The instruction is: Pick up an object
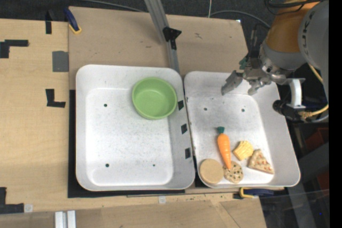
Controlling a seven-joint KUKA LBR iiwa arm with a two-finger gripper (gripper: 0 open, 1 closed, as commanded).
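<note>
In the near corner of the right bin (267, 115) the pieces lie crowded: a round biscuit (210, 171), a cookie (233, 173), a carrot (224, 150), a corn piece (243, 149) and a pizza slice (261, 162) touch or nearly touch, so I judge that fingers coming down there may push one away or catch two together. Farther back, the gripper (245, 84) hangs over the bin's far edge, its fingers spread with nothing between them, well apart from the food; the green bowl (154, 97) in the left bin (96, 131) has a wide rim that could slip from a narrow grasp
</note>
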